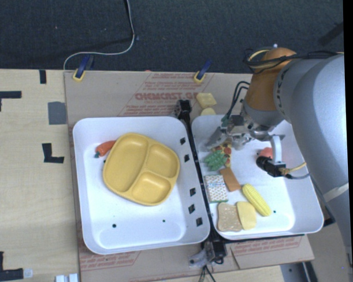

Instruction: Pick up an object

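The gripper [227, 136] sits low in the upper left part of the right bin [300, 217], directly over a green toy [216, 160] and a small red piece [225, 148]; whether it is apart or closed cannot be told. These pickable items cluster along the bin's left wall beside the divider [192, 166], with a brown stick [230, 179], corn [256, 199] and bread [228, 216] trailing toward the lower edge, so lateral clearance on that side looks tight. Open floor lies to the right, while the left bin [90, 227] carries a yellow tray [141, 167].
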Robot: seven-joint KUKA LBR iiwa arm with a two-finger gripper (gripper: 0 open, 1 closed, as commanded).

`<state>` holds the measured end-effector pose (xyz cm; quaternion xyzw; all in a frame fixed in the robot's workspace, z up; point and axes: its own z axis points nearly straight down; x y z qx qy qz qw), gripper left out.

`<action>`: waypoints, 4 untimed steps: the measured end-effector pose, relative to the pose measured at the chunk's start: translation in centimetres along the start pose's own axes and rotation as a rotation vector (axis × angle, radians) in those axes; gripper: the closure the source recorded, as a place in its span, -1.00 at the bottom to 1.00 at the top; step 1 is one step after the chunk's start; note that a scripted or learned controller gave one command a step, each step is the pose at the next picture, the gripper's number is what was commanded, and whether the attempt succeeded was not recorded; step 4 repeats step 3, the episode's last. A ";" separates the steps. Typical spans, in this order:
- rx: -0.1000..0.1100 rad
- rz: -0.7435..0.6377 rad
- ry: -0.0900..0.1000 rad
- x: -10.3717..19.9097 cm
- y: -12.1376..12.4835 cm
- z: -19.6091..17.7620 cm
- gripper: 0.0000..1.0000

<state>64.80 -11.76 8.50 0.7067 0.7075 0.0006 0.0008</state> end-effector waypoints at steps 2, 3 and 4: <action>0.000 -0.001 0.000 0.3 0.6 0.0 -1.00; 0.001 -0.003 -0.001 0.4 0.5 -1.0 1.00; 0.001 -0.003 -0.001 0.4 0.5 -1.0 1.00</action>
